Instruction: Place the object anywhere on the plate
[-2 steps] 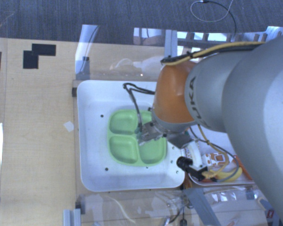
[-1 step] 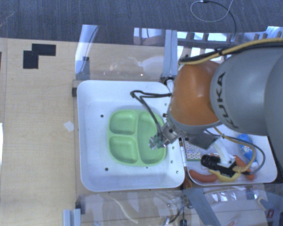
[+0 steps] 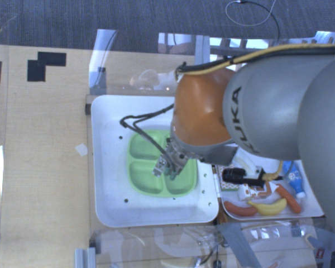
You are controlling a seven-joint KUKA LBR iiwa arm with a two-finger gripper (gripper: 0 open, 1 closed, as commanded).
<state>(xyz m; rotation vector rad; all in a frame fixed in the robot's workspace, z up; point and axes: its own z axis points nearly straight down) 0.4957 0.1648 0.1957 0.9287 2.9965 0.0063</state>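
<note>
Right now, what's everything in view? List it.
bench: one, pale wood, under both bins
left bin: one, white, centre-left
plate: one, green, divided, inside left bin
right bin: one, white, lower right, partly under arm
banana: one, yellow, right bin, front
sausage-like piece: one, red, left of banana
carrot-like piece: one, orange, right of banana
blue item: one, right bin, partly hidden
arm: one, grey with orange band, from right, wrist over plate

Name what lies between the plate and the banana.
In the camera view, between the plate and the banana come the left bin's right rim, then a red sausage lying by the banana's near end.
</note>
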